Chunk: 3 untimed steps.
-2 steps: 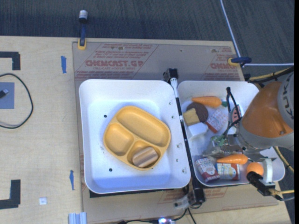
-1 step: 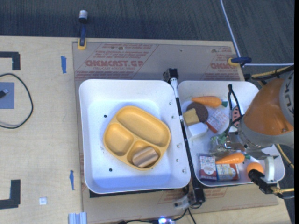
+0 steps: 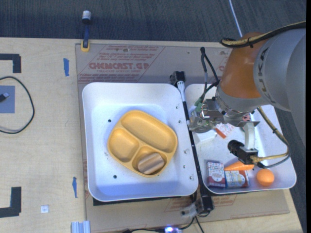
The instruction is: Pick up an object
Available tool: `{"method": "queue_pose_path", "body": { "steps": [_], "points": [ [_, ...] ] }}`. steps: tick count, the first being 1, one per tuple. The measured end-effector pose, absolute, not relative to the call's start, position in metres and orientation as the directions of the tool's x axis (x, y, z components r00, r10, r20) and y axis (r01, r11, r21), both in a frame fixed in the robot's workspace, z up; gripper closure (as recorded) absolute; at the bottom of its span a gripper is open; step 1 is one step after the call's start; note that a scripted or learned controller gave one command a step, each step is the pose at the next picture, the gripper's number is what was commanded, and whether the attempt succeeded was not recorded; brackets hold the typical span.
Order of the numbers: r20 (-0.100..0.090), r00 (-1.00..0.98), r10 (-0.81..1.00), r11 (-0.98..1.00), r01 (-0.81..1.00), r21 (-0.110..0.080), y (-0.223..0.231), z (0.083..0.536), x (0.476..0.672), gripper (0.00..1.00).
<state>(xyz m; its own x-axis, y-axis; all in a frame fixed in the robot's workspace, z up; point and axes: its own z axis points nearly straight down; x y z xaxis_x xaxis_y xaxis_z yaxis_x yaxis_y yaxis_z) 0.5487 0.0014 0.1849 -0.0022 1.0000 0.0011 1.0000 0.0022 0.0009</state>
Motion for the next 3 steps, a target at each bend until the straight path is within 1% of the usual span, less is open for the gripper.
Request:
{"method": "queue_pose_path", "body": {
  "steps": [1, 2, 3],
  "points": [
    [-0.001, -0.003, 1.000, 0.003, 1.000, 0.003, 0.001, 0.195, 0.549, 1.00],
    [-0.001, -0.002, 1.000, 0.002, 1.000, 0.002, 0.001, 0.195, 0.549, 0.00],
    [-0.003, 0.001, 1.000, -0.001, 1.000, 0.003, -0.078, 0.185, 0.561, 0.00]
  ]
}}
